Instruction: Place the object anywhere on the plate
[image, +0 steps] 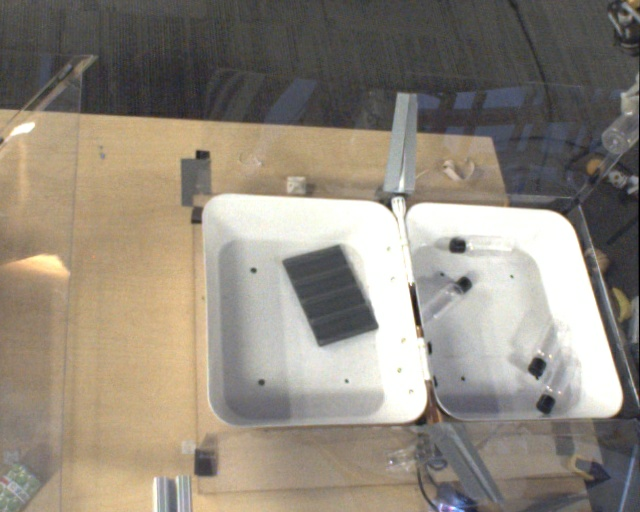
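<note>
You've got four clear, black-capped vials in the right bin (598, 330): two at its far left side (478, 243) (447, 292), two close together at its near right corner (545, 358) (556, 393). One dark ribbed plate (330, 294) lies skewed in the left bin (213, 320). Two bins in all. Pincer state: can't tell.

left bin (215, 330): white | plate (330, 294): dark grey, ribbed with parallel grooves | right bin (590, 330): white | vials (455, 288): clear, black caps | bench (110, 300): light wood grain | divider bar (403, 145), far side: grey metal | floor behind: dark, fine ridged texture
</note>
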